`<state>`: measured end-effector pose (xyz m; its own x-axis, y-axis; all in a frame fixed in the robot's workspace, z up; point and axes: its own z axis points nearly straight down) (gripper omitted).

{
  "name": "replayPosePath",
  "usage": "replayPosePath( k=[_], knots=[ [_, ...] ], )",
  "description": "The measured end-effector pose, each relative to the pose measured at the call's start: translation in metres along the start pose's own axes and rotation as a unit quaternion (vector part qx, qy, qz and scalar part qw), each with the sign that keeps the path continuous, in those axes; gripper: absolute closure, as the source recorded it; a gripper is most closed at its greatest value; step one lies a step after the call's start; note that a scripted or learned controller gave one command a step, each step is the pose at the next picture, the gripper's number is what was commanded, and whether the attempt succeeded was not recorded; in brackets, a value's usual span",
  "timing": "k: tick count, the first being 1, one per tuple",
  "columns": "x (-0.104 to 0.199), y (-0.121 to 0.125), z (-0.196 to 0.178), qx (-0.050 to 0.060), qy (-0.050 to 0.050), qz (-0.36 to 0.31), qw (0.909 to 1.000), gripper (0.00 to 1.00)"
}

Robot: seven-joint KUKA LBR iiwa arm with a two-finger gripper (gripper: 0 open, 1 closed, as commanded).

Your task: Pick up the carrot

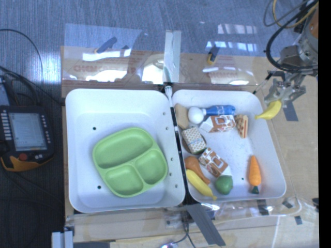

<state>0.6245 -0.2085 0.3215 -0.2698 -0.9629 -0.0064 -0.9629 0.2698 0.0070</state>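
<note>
A: Where's the carrot (253, 173)?

B: Right bin (269, 138), near its front right corner, lying lengthwise with the green stub toward the front wall. Bare floor around it, so it's well apart from the rest.

A: And the gripper (283, 93)?

B: Up at the bin's back right corner, over the rim. A banana (270, 110) hangs right below it, seemingly pinched between the fingers, so I'd call it clenched on the banana. Wrong item for this task.

A: Arm pose?

B: Comes in from the upper right, wrist pointing down and a bit left, cables looping above it. It sits high, well apart from the carrot.

A: How to do the step well?

B: My read: let the banana go first, then travel along the right wall toward the front. Come down over the carrot's thick middle, jaws across its width, not along its length. It tapers, so a grip near the tip would likely slip. The front wall is close to the stub, so stay mid-body.

A: Clutter risk?

B: Low. The lime (224, 184) and the patterned box (213, 161) are left of it, with a gap between. The green tray (130, 161) is in the left bin (83, 107), irrelevant.
</note>
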Motion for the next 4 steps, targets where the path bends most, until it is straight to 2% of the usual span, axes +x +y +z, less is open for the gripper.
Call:
replayPosePath(
  k=[1,2,3,4],
  knots=[
    [-0.003,-0.002,-0.014,0.005,-0.002,0.000,1.0000,1.00],
    [-0.001,-0.046,-0.167,0.009,0.002,-0.117,0.9930,1.00],
    [-0.001,-0.046,-0.100,0.002,0.000,-0.181,0.9835,1.00],
    [-0.009,-0.044,-0.052,0.002,0.000,-0.222,0.9749,1.00]
  ],
)
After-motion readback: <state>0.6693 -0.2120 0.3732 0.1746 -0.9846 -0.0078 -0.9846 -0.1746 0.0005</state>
